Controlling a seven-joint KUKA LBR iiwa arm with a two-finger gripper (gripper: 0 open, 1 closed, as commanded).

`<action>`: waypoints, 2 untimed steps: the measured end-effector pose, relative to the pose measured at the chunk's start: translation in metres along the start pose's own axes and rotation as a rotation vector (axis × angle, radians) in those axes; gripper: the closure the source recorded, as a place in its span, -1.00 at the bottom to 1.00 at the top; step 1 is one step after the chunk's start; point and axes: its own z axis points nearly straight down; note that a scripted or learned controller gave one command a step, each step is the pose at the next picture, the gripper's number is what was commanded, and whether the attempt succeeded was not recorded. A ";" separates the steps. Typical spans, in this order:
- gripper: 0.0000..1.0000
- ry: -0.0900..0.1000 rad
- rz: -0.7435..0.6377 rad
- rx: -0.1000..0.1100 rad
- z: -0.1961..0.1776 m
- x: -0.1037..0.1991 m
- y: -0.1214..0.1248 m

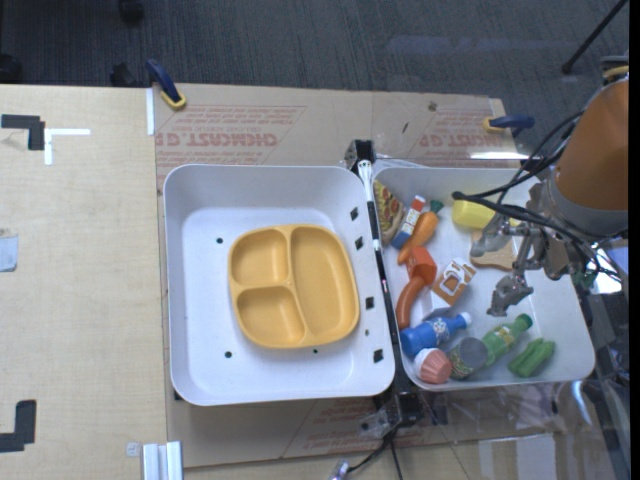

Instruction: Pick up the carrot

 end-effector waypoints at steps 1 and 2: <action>-1.00 -0.003 0.224 0.001 -0.098 -0.077 -0.002; -1.00 0.000 0.209 0.001 0.019 -0.109 -0.012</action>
